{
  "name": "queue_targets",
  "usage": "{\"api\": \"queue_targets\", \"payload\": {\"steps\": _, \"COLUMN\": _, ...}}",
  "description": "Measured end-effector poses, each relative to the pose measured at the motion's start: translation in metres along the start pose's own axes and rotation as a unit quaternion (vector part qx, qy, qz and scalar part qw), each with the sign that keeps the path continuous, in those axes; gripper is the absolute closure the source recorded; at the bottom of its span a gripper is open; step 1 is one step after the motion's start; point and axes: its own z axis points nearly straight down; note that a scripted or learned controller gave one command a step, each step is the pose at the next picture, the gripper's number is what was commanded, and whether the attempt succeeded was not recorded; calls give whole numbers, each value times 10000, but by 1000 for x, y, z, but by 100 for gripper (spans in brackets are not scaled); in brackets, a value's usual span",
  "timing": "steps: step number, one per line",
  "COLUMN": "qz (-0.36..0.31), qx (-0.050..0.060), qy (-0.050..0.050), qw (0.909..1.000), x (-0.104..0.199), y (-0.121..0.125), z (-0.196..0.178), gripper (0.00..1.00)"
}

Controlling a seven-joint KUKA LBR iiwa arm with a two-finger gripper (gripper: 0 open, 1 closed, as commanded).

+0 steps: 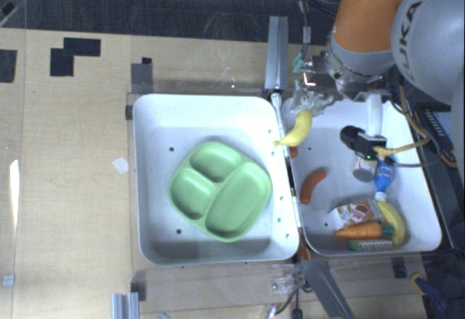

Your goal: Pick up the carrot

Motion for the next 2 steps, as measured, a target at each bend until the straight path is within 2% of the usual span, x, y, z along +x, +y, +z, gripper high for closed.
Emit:
{"api": "queue_targets", "payload": {"steps": 1, "qz": 546, "qx": 26, "qy": -3, "qw": 9985, "x": 34, "y": 11, "z": 66, "gripper": 100}}
{"api": "queue_targets", "payload": {"steps": 2, "qz": 1087, "qx": 25, "qy": 1, "qw": 9941, "x": 144, "y": -30, "z": 115, "gripper": 100}}
